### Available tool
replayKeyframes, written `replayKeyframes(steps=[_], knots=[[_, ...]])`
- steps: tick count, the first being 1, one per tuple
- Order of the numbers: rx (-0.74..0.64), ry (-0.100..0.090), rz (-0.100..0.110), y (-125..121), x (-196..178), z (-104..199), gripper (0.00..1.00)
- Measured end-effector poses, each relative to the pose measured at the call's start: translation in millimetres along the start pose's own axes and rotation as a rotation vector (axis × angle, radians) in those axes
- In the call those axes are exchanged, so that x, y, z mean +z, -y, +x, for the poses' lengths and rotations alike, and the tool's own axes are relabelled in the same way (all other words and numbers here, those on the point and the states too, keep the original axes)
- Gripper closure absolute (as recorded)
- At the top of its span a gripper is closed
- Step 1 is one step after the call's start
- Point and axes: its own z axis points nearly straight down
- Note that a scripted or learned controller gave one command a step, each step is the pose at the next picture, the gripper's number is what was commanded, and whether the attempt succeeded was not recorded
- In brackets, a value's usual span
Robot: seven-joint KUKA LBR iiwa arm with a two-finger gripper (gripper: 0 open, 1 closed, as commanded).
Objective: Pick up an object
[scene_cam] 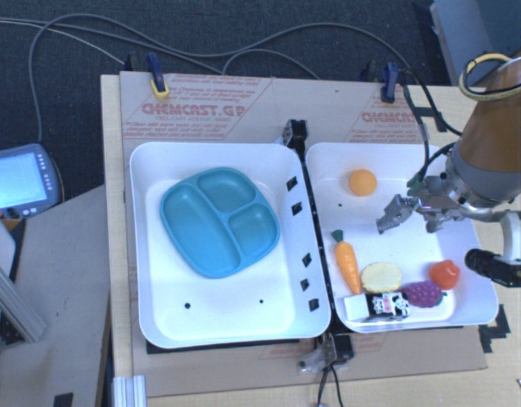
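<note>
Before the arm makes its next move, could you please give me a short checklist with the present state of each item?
1. End effector over the right bin, where the pickable things lie: ok.
2. Thing held between its fingers: not ok, nothing seen there.
3. Orange ball lying apart from the others, free to approach: ok.
4. Carrot, yellow piece, grapes and red piece crowd the front edge: not ok for an easy grasp.
5. Fingers open or shut: cannot tell.
6. Blue plate in the left bin, away from the arm: ok.

Arm [490, 142] reaching in, tool [396, 214] low
</note>
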Motion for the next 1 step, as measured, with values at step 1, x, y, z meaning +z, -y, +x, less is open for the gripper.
replayKeyframes(steps=[1], knots=[[-0.003,0.002,-0.013,-2.7,-6.3,0.2,0.0]])
